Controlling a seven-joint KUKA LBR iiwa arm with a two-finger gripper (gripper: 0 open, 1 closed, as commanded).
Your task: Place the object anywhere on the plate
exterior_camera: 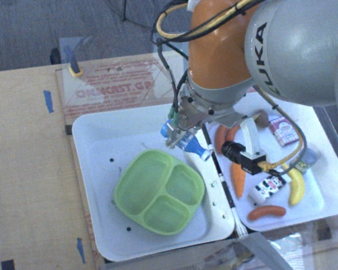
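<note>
- The arm (293, 39) reaches in from the right, its orange band over the far edge of the bins; the gripper (178, 135) hangs over the left bin (96, 148), near that bin's right wall.
- Whether the gripper is clenched or released, I cannot tell; the wrist hides most of it.
- A blue thing (197, 150) (blue with some white) shows just beside the gripper, on its lower right, close to the wall between the bins; I cannot tell whether it is grasped or lies on the bin floor.
- The plate (158, 192) is green, with three compartments; it lies flat in the left bin, toward the near right corner, nothing on it; the blue thing is just off its upper right rim, not on it.
- The right bin (336, 189) holds the other things: a carrot (240, 180) pointing toward the near edge; a cow toy (267, 187) just right of it; a banana (297, 187) beside the toy; a sausage (266, 212) near the front wall; a pink box (283, 131) farther back.
</note>
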